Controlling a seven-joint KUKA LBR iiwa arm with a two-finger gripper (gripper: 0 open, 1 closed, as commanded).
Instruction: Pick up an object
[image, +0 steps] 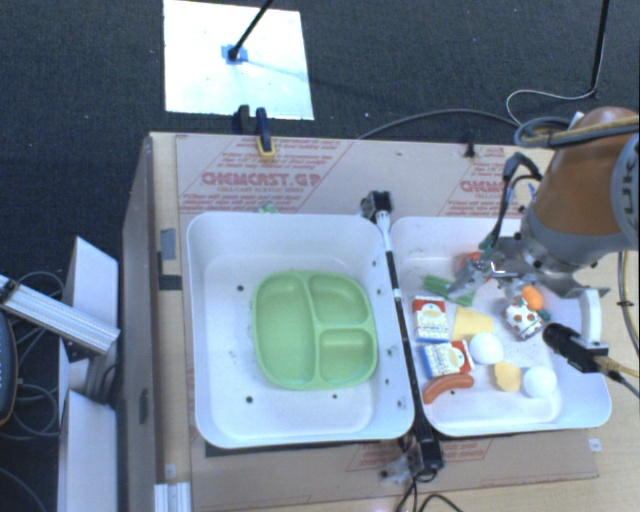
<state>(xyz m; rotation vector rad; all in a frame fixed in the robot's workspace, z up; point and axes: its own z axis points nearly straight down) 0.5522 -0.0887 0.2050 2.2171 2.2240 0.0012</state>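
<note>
Two bins (200, 300) on the bench: green tray (315, 330) in the left, toy food under the pincer (478, 275) in the right; can't tell its grip.

"CHEMCAST GP" in red print on the bench sheet (262, 180) behind the bins.

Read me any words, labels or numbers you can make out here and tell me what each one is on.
"CHEMCAST GP": red print on the brown sheet under the bins, left of centre.
A second red print of the same style at the sheet's right, partly hidden by the arm: not readable in full.
Two small red and white cartons in the right bin: print too small to read.
</note>
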